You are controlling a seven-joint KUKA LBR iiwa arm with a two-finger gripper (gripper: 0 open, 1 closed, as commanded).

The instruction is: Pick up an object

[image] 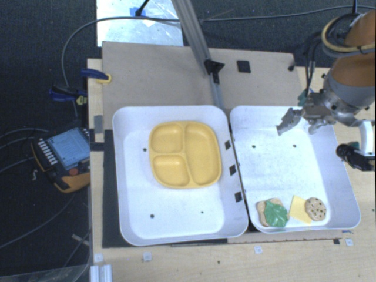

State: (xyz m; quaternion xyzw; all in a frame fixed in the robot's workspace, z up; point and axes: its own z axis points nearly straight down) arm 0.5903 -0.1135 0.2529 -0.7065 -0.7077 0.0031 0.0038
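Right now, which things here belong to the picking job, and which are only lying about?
For the job:
- gripper, open, above the right bin
- green toy
- yellow wedge
- cookie

Lying about:
- yellow divided plate in the left bin
- blue device beside the bench

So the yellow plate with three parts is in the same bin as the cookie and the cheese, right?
Not quite. The camera view shows the yellow plate in the left bin. The cookie and the cheese lie in the right bin, near its front edge. The plate does have three parts.
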